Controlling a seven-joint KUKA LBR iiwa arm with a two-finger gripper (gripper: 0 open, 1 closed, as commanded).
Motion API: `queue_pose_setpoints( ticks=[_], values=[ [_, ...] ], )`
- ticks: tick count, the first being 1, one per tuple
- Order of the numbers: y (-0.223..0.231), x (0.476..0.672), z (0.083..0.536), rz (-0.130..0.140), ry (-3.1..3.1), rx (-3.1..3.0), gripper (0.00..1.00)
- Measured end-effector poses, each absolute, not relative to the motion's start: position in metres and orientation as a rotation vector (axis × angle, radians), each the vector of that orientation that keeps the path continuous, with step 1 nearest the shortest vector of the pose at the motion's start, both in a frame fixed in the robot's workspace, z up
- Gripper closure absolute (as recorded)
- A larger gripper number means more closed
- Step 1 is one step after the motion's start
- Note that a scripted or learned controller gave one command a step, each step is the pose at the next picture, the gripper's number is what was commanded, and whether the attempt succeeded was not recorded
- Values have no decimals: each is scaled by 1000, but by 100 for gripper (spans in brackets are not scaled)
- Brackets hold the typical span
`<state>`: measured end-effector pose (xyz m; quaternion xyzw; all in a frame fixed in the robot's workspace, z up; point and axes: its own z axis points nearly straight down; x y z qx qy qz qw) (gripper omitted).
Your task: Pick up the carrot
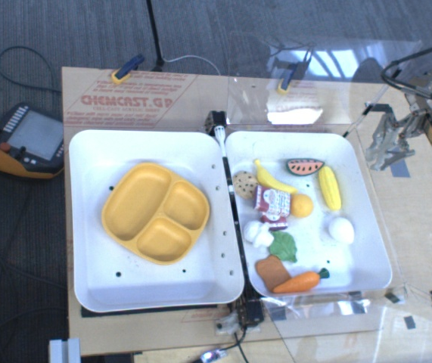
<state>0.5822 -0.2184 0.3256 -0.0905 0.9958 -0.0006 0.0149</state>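
The carrot (297, 282) is orange with a small green top at its right end. It lies flat near the front edge of the right bin (367, 271). Its left end touches a brown bread slice (270, 269). My gripper (388, 144) hangs outside the right bin's far right corner, well away from the carrot, with nothing seen in it.
Around the carrot in the right bin lie a green broccoli (282, 246), white egg (341, 230), corn cob (330, 187), watermelon slice (305, 166), banana (272, 178), cookie (244, 181), red packet (273, 203) and orange (302, 206). A yellow divided plate (155, 212) sits in the left bin (87, 278).
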Motion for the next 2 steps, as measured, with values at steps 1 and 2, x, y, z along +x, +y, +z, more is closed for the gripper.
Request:
queue_pose_setpoints(
  ticks=[1,2],
  values=[
    [-219,582,325,-2,3100,-281,0],
    [-223,541,435,-12,3065,-609,0]
  ],
)
